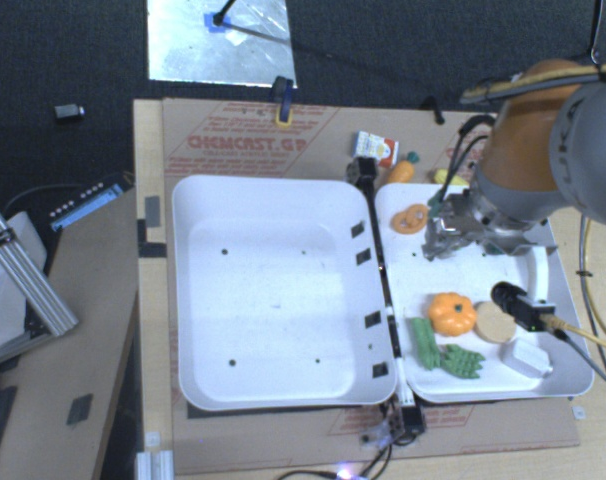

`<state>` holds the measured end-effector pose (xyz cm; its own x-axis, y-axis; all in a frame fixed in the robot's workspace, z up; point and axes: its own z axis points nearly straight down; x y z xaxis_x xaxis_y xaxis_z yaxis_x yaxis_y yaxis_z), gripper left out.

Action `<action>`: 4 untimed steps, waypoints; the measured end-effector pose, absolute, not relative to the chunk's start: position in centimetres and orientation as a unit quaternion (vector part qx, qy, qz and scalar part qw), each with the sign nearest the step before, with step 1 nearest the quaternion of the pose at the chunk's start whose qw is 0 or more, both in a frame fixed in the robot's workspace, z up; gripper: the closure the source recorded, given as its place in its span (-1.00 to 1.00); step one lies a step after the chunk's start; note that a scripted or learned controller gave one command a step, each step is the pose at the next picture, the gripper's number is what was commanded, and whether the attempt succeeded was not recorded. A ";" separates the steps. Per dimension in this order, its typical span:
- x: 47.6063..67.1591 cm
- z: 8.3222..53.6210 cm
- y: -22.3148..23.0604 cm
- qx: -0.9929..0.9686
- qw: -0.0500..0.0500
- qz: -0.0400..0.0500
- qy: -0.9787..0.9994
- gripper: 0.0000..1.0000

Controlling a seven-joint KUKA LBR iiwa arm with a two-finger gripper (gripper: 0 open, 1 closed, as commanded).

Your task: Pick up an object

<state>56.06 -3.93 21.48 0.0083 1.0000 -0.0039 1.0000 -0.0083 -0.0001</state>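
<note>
The hand [441, 236], grip state unreadable, hovers beside the pretzel [410, 219]; centre over 1 object before descending.

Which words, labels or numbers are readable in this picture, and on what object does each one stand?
"CHEMCAST GP": red print on the brown board under the bins, blurred, so my reading is uncertain.
Red print near the board's front edge: too blurred to read.
Small red and white packet: print too small to read.

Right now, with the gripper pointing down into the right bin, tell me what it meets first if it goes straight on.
Probably the bare floor of the right bin. The gripper points down just right of the orange pretzel-shaped piece, which it might graze; depth is unclear.
</note>
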 end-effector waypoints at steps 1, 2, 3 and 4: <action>54.7 41.0 1.2 0.704 0.006 0.008 0.710 1.00; 59.0 38.9 2.6 0.705 0.001 0.001 0.709 1.00; 63.8 32.6 -0.5 0.707 0.000 -0.001 0.707 1.00; 66.9 51.0 -1.3 0.705 0.009 0.007 0.709 1.00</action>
